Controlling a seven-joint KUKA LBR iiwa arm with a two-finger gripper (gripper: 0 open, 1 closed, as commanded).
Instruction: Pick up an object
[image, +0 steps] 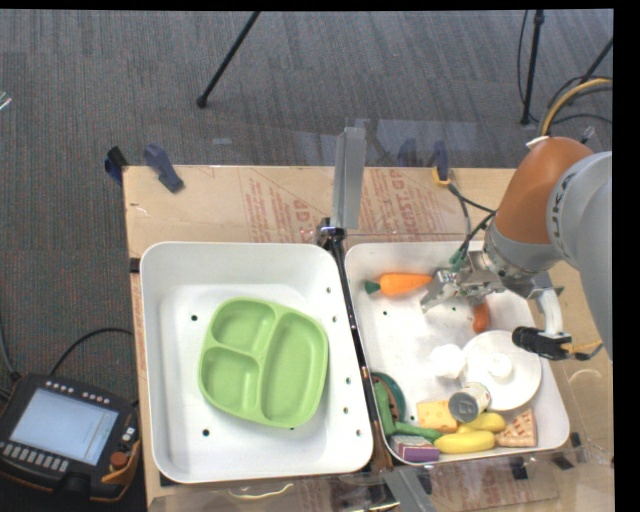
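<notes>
My gripper (447, 290) hangs low over the back of the right bin (365, 340), coming in from the right under the grey arm's orange band (535, 190). Just to its left lies an orange carrot (405, 284) with a green end, close to the gripper tip; I cannot tell whether they touch. A small red-orange piece (481, 318) lies just below the gripper. Nothing is visibly held.
The right bin also holds a white plate (505, 372), a white ball (446, 358), a can (465, 405), a cheese wedge (436, 414), a banana (466, 440) and a green item (388, 392). In the left bin (170, 300) lies a green divided tray (265, 362).
</notes>
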